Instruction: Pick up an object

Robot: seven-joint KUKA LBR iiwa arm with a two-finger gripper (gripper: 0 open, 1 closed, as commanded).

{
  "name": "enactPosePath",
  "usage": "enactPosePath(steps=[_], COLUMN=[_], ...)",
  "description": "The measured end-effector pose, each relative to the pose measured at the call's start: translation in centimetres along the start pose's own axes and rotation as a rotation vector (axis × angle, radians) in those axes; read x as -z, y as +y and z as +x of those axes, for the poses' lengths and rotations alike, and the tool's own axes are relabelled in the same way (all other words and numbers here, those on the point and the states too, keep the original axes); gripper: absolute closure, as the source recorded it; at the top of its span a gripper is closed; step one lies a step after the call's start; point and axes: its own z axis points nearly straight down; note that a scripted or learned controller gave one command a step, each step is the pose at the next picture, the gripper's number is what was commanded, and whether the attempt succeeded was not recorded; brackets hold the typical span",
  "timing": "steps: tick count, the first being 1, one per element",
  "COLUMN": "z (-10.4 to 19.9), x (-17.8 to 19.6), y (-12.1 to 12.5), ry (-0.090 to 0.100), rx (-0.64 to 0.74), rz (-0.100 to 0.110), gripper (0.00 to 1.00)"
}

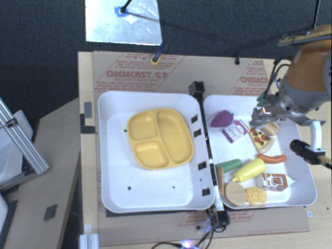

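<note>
Under me lies a pale wooden bench (57, 139) on dark carpet, with a printed cardboard sheet (140, 71) beneath two shallow white bins. The left white bin (111, 154) carries a yellow three-compartment plastic plate (160, 138), lying flat near its middle. The right white bin (306, 188) holds the toy food: a purple bunch of grapes (222, 119), a small purple-and-white packet (235, 130), a pizza slice (262, 139), a red sausage (272, 158), a green pepper (229, 165), a yellow squeeze bottle (249, 170), a small printed carton (275, 181), a round tan bun (234, 193) and a corn cob (255, 195).

My grey arm with its orange band (309, 69) leans in from the right over the right bin's far corner. My pincer (265, 116) hangs just above the pizza slice; whether it is released or clenched I cannot tell.
</note>
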Motion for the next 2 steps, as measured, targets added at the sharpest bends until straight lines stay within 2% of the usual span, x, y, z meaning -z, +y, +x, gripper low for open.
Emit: enactPosePath(steps=[2], z=[9.2], x=[-1.2], y=[5.0], ry=[0.003], rx=[0.005], rz=[0.002], gripper=[1.00])
